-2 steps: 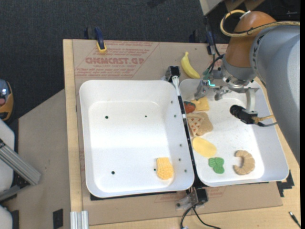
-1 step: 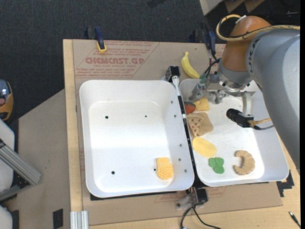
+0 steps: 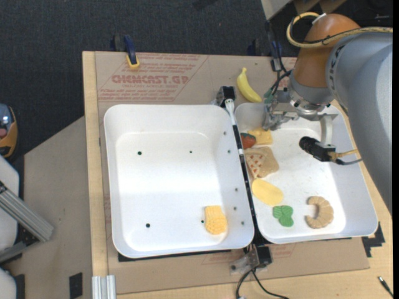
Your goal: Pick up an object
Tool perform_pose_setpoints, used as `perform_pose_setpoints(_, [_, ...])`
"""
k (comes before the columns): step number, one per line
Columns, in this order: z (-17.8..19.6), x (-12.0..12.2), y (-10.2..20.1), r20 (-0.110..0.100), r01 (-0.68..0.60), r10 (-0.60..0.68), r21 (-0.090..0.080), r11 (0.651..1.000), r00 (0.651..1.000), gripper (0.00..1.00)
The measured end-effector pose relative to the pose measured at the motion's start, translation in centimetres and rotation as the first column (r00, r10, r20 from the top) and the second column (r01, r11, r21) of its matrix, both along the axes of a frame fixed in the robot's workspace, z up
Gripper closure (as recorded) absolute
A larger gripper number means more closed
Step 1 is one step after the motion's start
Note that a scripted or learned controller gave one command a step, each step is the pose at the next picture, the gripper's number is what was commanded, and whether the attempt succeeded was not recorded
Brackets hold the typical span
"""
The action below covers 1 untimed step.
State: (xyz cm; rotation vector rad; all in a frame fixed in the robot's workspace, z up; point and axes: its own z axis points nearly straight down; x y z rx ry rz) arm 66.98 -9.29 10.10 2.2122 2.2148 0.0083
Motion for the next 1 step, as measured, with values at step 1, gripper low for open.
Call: perform_pose_setpoints(1, [-0.16,-0.06,0.06,-0.003,0.000,0.000,0.001,1.000,1.000,0.00])
